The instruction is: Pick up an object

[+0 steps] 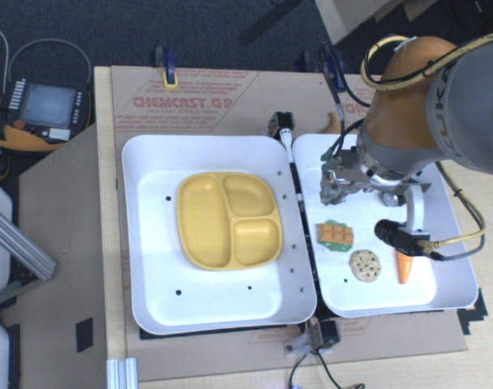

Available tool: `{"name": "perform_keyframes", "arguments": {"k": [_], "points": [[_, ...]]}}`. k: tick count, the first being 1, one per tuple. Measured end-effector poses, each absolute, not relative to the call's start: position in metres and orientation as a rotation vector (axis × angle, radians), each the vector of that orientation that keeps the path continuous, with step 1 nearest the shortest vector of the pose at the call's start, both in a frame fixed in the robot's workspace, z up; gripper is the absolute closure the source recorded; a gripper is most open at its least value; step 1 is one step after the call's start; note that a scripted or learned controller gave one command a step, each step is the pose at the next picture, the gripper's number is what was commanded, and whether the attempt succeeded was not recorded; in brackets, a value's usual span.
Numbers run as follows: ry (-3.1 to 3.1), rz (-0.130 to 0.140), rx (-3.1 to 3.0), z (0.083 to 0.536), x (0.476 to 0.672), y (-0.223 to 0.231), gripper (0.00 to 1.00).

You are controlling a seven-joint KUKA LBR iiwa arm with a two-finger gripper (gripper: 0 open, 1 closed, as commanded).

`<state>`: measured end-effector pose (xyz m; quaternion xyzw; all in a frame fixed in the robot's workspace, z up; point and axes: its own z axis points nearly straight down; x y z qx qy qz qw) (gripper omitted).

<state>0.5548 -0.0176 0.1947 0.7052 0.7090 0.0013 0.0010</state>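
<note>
The arm reaches in over the right bin, and the pincer hangs above the upper part of that bin, near its left wall. I cannot tell how the pincer is set from this angle; nothing shows in it.

Below it, near the bin's left side, lies a brown waffle on top of something green. Just beside that, toward the front, sits a round speckled cookie, and to its right an orange carrot, point down, close by a black fitting that carries a yellow cable. In the left bin rests a yellow divided plate, with nothing on it.

By my reading, this is the approach stage: the pincer is in the right bin's airspace but not yet down on any item. The waffle is the nearest candidate, a little toward the front from the pincer. The next move calls for a shift forward to centre over a chosen piece, then a straight drop. The waffle lies flat and low, so a clean grip looks tricky.
</note>
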Motion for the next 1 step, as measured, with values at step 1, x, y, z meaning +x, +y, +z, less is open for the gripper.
{"name": "perform_keyframes", "arguments": {"k": [1], "points": [[2.228,0.006,2.213,0.2044,0.5706,0.0388,1.00]]}}
